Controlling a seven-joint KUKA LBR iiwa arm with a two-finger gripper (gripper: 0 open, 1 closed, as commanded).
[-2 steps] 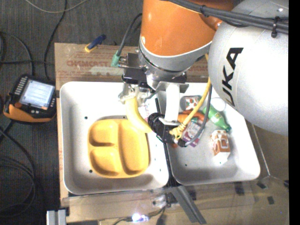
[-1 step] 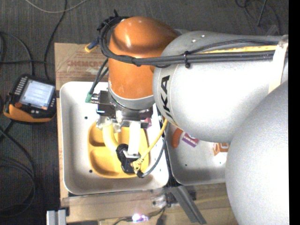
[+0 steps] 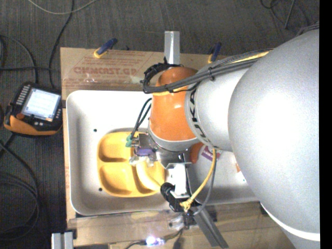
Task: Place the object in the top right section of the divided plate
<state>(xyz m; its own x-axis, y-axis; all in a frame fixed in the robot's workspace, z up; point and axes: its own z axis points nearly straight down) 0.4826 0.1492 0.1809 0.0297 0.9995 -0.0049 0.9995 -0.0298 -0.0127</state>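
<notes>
At the far left, on the dark carpet, a teach pendant (image 3: 33, 109) with a lit screen and an orange rim lies beside the bench, its black cables trailing around it. To its right a sheet of cardboard (image 3: 104, 69) covers the bench, held by a blue and yellow clamp (image 3: 105, 47) at its upper edge. On it sits the left white bin (image 3: 83, 118), shallow with rounded corners. Inside that bin lies the yellow divided plate (image 3: 116, 165), whose raised ribs split it into sections (the upper left and lower left ones are plainly visible, while the right-hand part runs under the arm).

Over the plate's right side hangs the arm's wrist, with the orange band (image 3: 168, 113) above it and a bundle of black, green and yellow cables looped about it. The gripper (image 3: 148, 157) sits below that band, directly over the plate's right portion; whether it is apart, together or clamped on anything cannot be told, since the wrist hides it. The object to be placed cannot be made out anywhere, neither on the plate nor in the bin.

Farther right, the large grey arm (image 3: 259, 134) covers most of the second bin.
</notes>
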